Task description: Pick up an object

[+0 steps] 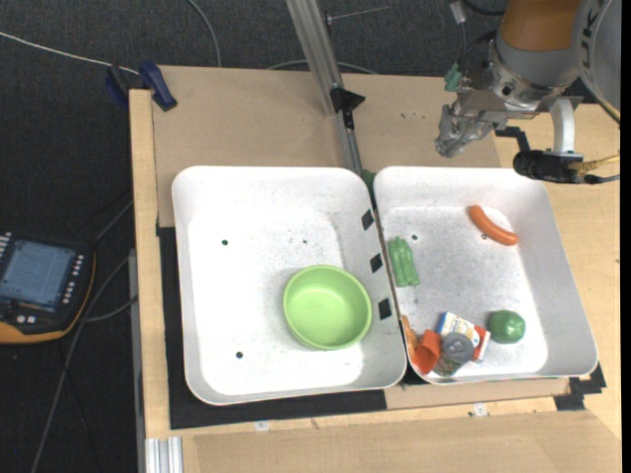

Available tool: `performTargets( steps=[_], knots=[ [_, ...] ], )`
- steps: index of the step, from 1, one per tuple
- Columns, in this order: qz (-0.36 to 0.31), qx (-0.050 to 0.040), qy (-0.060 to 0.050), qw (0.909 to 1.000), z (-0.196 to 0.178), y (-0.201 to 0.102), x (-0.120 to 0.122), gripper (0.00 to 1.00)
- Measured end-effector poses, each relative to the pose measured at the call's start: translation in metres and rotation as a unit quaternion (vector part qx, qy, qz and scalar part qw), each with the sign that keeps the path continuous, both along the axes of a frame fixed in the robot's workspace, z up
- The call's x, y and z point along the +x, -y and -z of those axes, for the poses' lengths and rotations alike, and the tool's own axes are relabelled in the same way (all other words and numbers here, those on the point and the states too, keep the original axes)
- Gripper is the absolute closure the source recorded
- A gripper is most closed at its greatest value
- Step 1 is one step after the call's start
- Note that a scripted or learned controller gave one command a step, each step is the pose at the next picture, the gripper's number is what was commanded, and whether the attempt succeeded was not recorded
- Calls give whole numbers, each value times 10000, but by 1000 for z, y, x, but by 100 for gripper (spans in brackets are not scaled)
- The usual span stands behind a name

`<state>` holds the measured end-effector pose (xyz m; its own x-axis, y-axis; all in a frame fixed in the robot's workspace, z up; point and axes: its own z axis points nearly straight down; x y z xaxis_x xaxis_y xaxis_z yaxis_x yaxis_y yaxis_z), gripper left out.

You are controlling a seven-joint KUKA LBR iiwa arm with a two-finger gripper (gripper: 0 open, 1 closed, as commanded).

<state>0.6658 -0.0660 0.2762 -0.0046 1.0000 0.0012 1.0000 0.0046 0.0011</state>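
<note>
1. While my claw [455, 138] hangs above the bare tan surface [246, 116] just past the far rim of the right bin [552, 264], I cannot tell whether it is open or closed; nothing shows between its tips.
2. Right bin: orange sausage-shaped piece [491, 224] near the far side; green ridged block [402, 262] along the inner wall; green ball [506, 326] near the front right.
3. Front of the same bin: a small cluster, touching, of an orange scoop-like piece [426, 349], a round grey tin [456, 349] and a small red-and-white packet [467, 329].
4. Left bin [217, 225]: one green bowl [327, 306], upright, near the front right corner.
5. A metal post [314, 37] rises slantwise from the surface behind the bins' seam.
6. Room: dark carpet [59, 146] with cables; a handheld control pendant [39, 284] lies at the left.
</note>
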Motion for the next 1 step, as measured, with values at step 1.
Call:
performTargets(
  steps=[1],
  knots=[
    [2,-1,-11,10000,21,-54,-6,100]
  ],
)
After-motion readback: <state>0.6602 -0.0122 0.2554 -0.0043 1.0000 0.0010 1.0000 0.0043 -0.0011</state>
